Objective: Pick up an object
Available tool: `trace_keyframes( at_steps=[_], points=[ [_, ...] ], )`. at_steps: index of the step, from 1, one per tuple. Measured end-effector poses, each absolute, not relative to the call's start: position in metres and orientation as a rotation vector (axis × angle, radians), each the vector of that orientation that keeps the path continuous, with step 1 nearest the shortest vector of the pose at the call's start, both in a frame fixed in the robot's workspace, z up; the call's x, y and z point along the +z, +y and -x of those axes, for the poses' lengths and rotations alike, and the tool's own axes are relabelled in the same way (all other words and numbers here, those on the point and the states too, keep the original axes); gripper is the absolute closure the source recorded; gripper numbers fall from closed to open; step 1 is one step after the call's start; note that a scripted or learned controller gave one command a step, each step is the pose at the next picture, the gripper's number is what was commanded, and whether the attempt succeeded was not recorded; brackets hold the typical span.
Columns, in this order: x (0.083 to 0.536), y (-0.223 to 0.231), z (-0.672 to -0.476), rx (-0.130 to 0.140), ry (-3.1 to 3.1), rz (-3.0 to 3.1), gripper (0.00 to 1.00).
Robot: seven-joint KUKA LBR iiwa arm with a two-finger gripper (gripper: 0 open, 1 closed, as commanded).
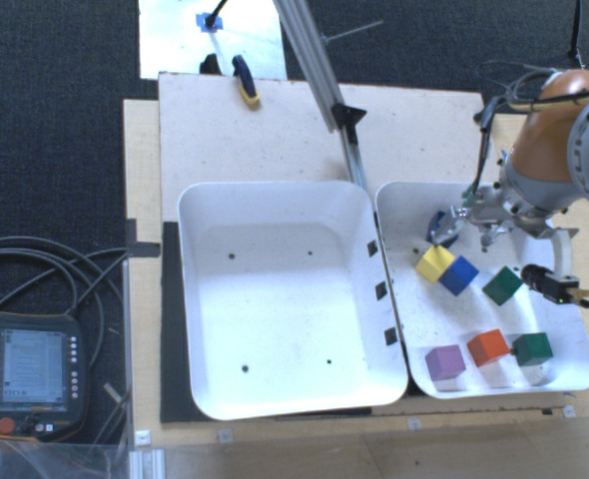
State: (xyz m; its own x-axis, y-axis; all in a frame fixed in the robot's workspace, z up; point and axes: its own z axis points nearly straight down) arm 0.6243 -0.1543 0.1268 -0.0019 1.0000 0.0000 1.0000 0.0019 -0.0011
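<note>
Gripper [444, 230] hangs over the right white plastic bin [404, 208], just above a small yellow cube [434, 263] touching a blue cube [459, 274]; can't tell jaw state.

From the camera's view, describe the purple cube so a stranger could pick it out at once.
Find the right-hand white bin, the one holding the coloured cubes. Along its near edge three cubes sit in a row, and the purple cube is the leftmost, closest to the wall shared with the other bin. Its neighbours there are an orange cube and a green cube; it is the only purple one.
</note>
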Motion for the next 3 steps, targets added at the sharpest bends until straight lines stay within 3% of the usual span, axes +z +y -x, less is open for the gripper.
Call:
trace_keyframes(
  at_steps=[1, 2, 3],
  points=[
    [0.141, -0.155, -0.626, -0.004, -2.229, 2.221, 1.0],
    [0.202, -0.157, -0.637, -0.007, -2.232, 2.222, 1.0],
    [0.223, -0.158, -0.638, -0.004, -2.229, 2.22, 1.0]
  ],
)
